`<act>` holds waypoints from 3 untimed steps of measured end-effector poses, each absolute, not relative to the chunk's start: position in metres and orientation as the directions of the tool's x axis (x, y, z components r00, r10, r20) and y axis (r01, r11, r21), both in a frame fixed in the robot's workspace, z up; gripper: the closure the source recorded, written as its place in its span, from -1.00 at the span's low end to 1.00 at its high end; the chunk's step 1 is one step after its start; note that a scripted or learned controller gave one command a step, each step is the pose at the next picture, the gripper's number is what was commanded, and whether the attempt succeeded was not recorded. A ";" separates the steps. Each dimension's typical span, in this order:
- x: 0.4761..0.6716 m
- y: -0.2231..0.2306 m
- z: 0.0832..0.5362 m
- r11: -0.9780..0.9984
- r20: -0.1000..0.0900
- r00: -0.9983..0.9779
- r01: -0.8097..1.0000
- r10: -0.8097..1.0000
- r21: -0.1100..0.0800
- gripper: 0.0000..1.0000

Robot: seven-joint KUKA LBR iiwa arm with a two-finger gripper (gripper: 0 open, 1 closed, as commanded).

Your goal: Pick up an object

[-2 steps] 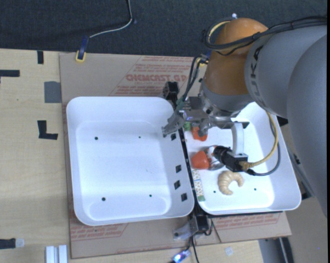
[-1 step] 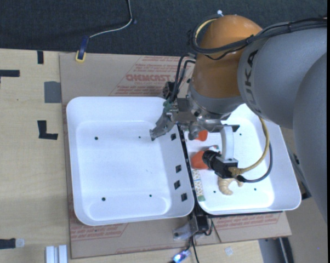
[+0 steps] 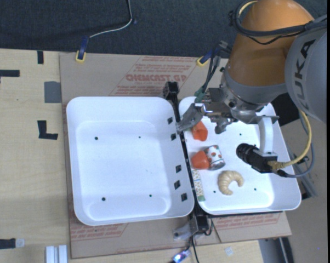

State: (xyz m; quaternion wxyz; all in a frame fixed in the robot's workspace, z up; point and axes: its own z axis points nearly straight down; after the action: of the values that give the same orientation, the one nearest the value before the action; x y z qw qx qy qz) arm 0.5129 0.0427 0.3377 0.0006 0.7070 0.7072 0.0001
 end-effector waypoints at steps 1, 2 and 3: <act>0.512 0.078 0.482 0.007 0.003 -0.007 1.000 1.000 0.016 1.00; 0.500 0.121 0.538 0.005 0.001 -0.005 1.000 1.000 0.004 1.00; 0.521 0.154 0.534 0.003 -0.001 -0.003 1.000 1.000 0.000 1.00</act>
State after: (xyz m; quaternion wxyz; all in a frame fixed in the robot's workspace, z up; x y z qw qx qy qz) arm 0.5208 0.1539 0.5342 0.0003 0.7060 0.7082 -0.0003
